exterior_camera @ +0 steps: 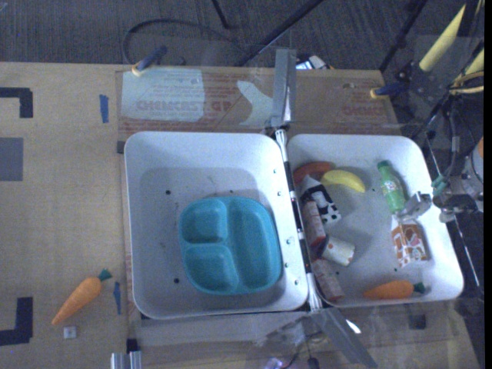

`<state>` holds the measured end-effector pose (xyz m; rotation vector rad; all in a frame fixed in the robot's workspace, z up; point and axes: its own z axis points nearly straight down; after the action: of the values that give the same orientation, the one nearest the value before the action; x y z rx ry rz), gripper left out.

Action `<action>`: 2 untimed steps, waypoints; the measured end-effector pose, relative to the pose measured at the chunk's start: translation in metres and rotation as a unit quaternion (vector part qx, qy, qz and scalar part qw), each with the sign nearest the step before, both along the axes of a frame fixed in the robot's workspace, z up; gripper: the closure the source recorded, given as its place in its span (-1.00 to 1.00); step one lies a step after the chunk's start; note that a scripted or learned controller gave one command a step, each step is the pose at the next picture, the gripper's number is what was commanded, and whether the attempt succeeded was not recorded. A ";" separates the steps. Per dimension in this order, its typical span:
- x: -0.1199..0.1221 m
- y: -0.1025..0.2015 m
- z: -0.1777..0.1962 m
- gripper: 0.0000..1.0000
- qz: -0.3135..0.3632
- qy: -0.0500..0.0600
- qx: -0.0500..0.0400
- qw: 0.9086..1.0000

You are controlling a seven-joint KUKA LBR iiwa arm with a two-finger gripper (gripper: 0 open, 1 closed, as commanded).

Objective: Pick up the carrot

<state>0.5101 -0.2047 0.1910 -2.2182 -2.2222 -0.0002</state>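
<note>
An orange carrot (390, 289) with a dark green top lies in the right bin (361, 146) near its front right corner. A second carrot (77, 299) rests on the bench, left of the left bin. The gripper (420, 204) hovers at the right bin's right edge, above the snack packet (410, 244) and well behind the bin's carrot. It is small and partly blurred against the rim.
The right bin also holds a banana (344, 180), a green bottle (390, 184), a paper cup (338, 250), a black-and-white box (327, 206) and red items along its left wall. A blue divided plate (229, 244) sits in the left bin (146, 206).
</note>
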 end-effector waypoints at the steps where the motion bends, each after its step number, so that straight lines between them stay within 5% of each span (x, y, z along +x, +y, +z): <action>1: -0.023 -0.007 -0.095 -1.00 0.041 -0.003 0.005 0.999; 2: -0.030 -0.019 -0.066 -1.00 0.204 -0.003 -0.002 0.979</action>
<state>0.4804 -0.2233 0.1252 -1.7207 -2.6341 -0.0013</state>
